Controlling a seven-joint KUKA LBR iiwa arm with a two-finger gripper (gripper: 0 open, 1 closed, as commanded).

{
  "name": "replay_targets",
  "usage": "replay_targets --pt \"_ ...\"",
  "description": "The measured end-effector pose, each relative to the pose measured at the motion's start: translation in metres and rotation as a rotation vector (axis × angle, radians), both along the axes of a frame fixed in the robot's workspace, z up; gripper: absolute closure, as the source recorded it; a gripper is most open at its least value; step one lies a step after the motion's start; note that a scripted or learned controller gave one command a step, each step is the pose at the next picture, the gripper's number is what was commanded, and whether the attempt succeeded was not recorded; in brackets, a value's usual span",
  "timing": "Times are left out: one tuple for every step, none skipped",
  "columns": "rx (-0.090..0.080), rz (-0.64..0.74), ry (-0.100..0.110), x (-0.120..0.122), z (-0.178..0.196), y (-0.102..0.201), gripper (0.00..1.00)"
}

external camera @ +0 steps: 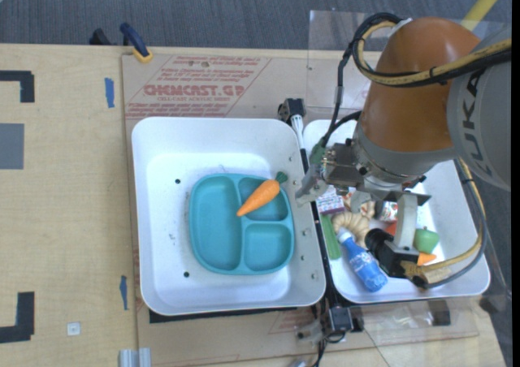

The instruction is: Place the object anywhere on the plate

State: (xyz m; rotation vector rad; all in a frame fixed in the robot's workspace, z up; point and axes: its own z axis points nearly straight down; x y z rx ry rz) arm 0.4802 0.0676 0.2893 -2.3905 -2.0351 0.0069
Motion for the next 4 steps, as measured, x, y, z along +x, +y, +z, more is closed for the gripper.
replay_targets --pt "-0.001 0.000 -0.001 0.0010 0.0094 0.0000 1.00" --pt "-0.001 0.001 0.000 0.0009 0.0092 0.0001 0.00" --pt "-0.002 0.001 -0.002 0.0020 0.0189 0.0001 1.00" --pt "-0.003 0.001 -0.001 0.0019 0.0184 0.0002 0.00"
